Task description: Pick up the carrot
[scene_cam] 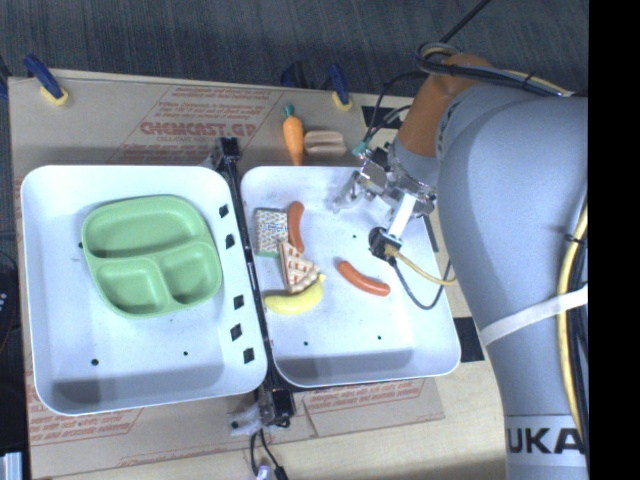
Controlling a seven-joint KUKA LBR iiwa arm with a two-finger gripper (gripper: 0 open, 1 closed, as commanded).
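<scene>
The carrot point(292, 138), orange with a green top, lies on the cardboard just behind the right bin's point(430, 353) far rim, outside the bin. It points toward the bin. My gripper point(352, 194) hangs over the bin's far right part, a short way right of and nearer than the carrot, and apart from it. Nothing shows in the gripper. The grey arm with its orange band comes in from the right.
A small bun point(323, 144) lies right beside the carrot. The right bin holds two sausages point(296, 225) point(362, 278), a banana point(295, 302), a waffle piece point(297, 266) and a checkered packet point(270, 230). A green divided plate point(152, 253) sits in the left bin.
</scene>
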